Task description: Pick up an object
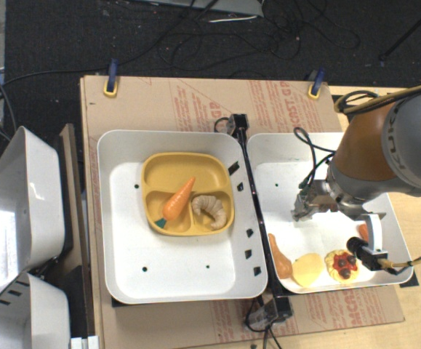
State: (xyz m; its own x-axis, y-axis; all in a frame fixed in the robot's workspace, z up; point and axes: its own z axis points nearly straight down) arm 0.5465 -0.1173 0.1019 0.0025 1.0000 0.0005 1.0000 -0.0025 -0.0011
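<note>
A cardboard-topped bench [195,97] is filling most of the scene, and two shallow white bins are sitting on it side by side. The left bin [123,260] is holding a yellow divided plate [187,193]. In the plate an orange toy carrot [178,199] is lying at a slant across one compartment, and a pale toy shrimp [209,209] is curling in the compartment just beside it.

The grey arm [385,155], with its orange band, is reaching in from the right and hanging over the right bin [283,151]. Its gripper [308,203] is pointing down over the bare middle of that bin; from where I am standing I cannot tell how its jaws are set or whether anything is in them.

The things it could pick are lying along the near edge of the right bin: an orange drumstick-shaped piece [280,256], touching a pale yellow round piece [307,270], then a small yellow item with red and dark topping [342,265], and a small red piece [363,232] near the right wall.

The gripper is sitting apart from all of these, over bare bin floor. If it is descending here, I judge it will likely be closing on nothing. The crowded pieces could also be nudging each other aside, and loose cables near the wrist could be snagging.
</note>
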